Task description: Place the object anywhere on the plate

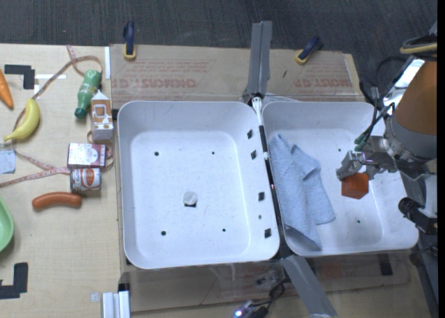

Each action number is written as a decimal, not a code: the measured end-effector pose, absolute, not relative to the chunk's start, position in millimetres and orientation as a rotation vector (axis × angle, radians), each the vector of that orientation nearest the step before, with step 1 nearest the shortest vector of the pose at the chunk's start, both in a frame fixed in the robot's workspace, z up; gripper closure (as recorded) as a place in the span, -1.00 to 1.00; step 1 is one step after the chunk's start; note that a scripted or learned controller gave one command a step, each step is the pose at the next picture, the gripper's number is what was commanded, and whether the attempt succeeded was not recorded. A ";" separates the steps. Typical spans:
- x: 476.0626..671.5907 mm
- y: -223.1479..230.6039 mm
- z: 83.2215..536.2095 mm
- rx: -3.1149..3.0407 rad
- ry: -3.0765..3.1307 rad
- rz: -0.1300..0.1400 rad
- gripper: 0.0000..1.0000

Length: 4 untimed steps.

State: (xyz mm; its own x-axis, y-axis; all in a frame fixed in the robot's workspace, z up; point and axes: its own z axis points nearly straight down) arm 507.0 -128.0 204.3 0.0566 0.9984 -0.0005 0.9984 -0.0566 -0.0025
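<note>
Two white bins sit side by side before you, and nearest the camera you see their front rims above the cardboard sheet (229, 73) that runs under them to the far side. In the left bin (132, 191) a small pale round object (190, 199) lies on the floor, slightly toward the front, well apart from every wall. In the right bin (334, 243) a grey-blue cloth (300, 188) lies crumpled along the left side, reaching from mid-floor down to the front wall. Just to its right, the gripper (353, 172) hangs over the bin floor, clenched on an orange-red block (355, 185) whose lower part shows below the fingers. You can see the arm (417, 118) coming in from the right, its orange band above the wrist. Left of the bins, on the bench (52, 240), lie a sausage (57, 201), a can (86, 179), a small carton (101, 118), a banana (24, 120) and a green bottle (87, 91). At the far edge, two clamps (128, 40) pin the cardboard.
</note>
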 end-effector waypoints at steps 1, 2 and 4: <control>478.1 -106.0 271.6 -2.109 -2.327 0.003 1.00; 478.8 -56.6 377.9 -2.032 -2.397 0.004 1.00; 527.7 -95.6 409.8 -1.565 -2.725 0.004 1.00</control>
State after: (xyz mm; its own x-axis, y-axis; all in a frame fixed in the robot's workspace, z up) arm 527.7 -95.6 409.8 -0.5042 0.8636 -0.0017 0.8636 0.5042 -0.0016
